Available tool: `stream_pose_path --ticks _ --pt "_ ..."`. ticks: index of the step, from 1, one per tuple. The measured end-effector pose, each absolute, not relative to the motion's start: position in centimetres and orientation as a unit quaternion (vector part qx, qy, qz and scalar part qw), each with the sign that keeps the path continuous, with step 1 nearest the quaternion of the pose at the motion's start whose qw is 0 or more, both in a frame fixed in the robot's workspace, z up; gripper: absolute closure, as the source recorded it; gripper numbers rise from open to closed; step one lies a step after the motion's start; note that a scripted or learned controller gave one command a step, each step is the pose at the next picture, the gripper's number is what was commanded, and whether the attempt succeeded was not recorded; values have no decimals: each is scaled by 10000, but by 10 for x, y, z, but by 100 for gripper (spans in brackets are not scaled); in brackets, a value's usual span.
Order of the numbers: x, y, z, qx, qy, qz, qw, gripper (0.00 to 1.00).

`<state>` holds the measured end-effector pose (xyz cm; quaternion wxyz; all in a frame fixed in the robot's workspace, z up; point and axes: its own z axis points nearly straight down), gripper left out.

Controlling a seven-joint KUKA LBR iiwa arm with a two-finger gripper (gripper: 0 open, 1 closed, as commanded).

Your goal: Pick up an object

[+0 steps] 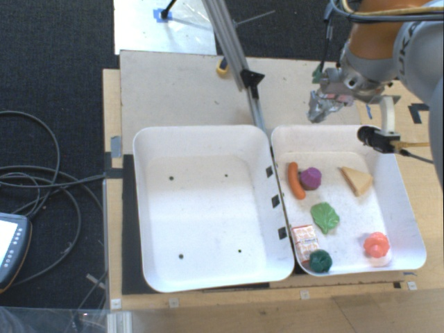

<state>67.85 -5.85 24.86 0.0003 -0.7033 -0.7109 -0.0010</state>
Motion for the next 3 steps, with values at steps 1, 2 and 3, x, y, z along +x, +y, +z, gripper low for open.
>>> stream_pose_path --ticks 1,2,3 --pt "666 -9 255 -7035 -7107 -9 3 100" --pt "659 40 241 -7035 -7107 -8 9 100" --pt "649 93 229 -7034 -7108 -7 11 100"
